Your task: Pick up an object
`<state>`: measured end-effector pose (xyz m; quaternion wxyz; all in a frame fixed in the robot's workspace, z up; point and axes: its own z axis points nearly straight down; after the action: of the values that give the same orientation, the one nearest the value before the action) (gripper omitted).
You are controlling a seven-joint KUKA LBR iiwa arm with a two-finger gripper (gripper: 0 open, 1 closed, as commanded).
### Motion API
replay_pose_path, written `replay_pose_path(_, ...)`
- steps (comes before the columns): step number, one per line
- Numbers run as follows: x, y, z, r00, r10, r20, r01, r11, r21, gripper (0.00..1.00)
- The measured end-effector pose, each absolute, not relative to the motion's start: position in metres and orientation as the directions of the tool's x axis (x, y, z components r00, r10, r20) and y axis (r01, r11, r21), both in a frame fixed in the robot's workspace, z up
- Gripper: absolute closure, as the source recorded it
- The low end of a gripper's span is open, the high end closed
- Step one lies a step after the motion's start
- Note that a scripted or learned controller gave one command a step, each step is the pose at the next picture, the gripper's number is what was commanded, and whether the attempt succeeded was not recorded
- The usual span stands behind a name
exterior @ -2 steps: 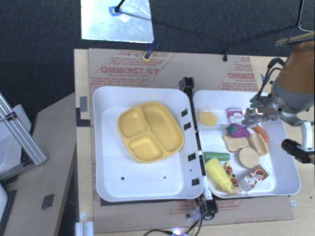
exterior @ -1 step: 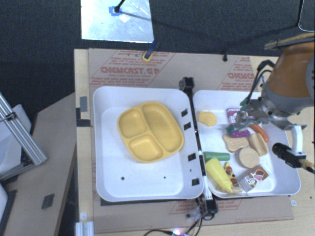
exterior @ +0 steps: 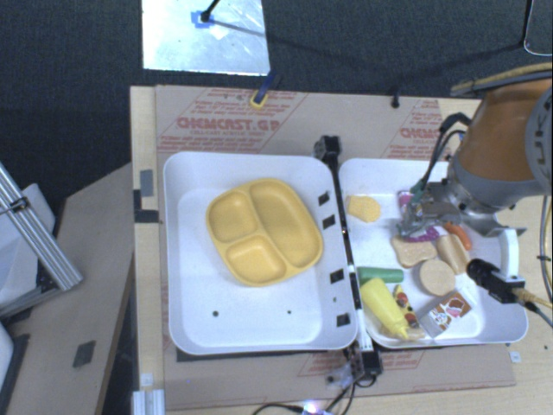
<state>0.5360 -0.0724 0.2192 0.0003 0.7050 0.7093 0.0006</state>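
My gripper (exterior: 417, 225) hangs low over the right bin (exterior: 380, 180), near its middle right. Its metal fingers sit just above a tan bread slice (exterior: 413, 252) and beside a purple item (exterior: 404, 201). I cannot make out whether anything is between them. Around it lie a pale round cracker (exterior: 364, 208), a tan round disc (exterior: 436, 277), an orange carrot-like piece (exterior: 458, 235), a beige roll (exterior: 451, 252), a green pickle (exterior: 381, 275), a yellow banana-like toy (exterior: 384, 308) and a small printed packet (exterior: 442, 312).
The left bin (exterior: 186, 318) holds a yellow three-section plate (exterior: 263, 230). A black divider with clips (exterior: 339, 223) runs between the bins. A shiny metal sheet (exterior: 206, 24) lies on the dark floor behind the bench.
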Motion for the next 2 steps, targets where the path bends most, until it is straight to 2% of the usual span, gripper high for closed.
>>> replay_pose_path(1,0.5297,-0.0851,0.2194,-0.001,1.000,-0.001,1.000,0.001,0.001,1.00)
replay_pose_path(2,0.5373,-0.0821,0.2145,-0.003,1.000,-0.001,1.000,0.003,0.002,1.00)
